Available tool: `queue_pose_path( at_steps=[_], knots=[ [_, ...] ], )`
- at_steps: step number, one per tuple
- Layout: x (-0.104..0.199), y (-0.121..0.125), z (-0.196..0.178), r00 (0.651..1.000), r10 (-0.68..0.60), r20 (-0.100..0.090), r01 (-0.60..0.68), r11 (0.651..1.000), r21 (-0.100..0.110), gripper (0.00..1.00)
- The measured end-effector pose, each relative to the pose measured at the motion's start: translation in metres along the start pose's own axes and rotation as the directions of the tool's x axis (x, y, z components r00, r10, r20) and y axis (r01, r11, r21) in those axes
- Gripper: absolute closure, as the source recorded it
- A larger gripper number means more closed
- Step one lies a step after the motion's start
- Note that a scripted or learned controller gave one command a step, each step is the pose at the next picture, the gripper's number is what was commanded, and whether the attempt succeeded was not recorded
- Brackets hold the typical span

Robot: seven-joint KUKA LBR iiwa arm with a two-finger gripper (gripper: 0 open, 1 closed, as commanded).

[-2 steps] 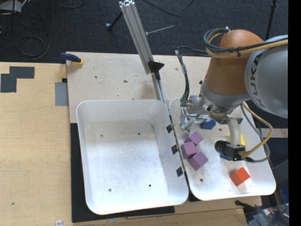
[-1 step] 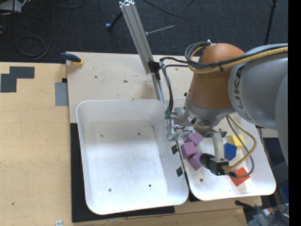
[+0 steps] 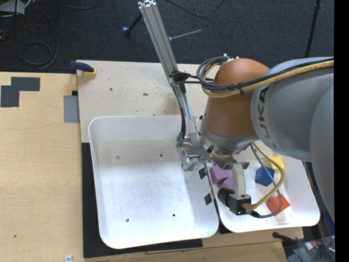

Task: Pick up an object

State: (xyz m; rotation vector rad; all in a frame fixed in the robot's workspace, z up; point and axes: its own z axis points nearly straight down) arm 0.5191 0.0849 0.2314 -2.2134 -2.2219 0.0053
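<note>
My gripper (image 3: pixel 205 186) hangs under the orange-brown wrist, over the left edge of the right bin (image 3: pixel 308 214), close to the wall shared with the left bin (image 3: pixel 95 162). Its two dark fingertips (image 3: pixel 203 173) stand apart, so it is open, and I see nothing between them. A purple block (image 3: pixel 221 175) lies just to the right of the fingers, partly covered by the wrist. Farther right in the same bin lie a blue cube (image 3: pixel 264 176), a yellow piece (image 3: pixel 276 162) and an orange-red block (image 3: pixel 278 204).
A slanted aluminium pole (image 3: pixel 163 48) rises behind the bins, near the wrist. The arm's grey body covers the right bin's far side. A small blue-and-yellow clamp (image 3: pixel 83 67) lies on the bench at the back left.
</note>
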Motion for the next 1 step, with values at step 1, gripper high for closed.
queue_pose_path(
  at_steps=[1],
  knots=[
    [-0.0031,0.0010,-0.0002,1.000,0.008,0.001,-0.008,1.000,-0.002,0.00]
  ],
)
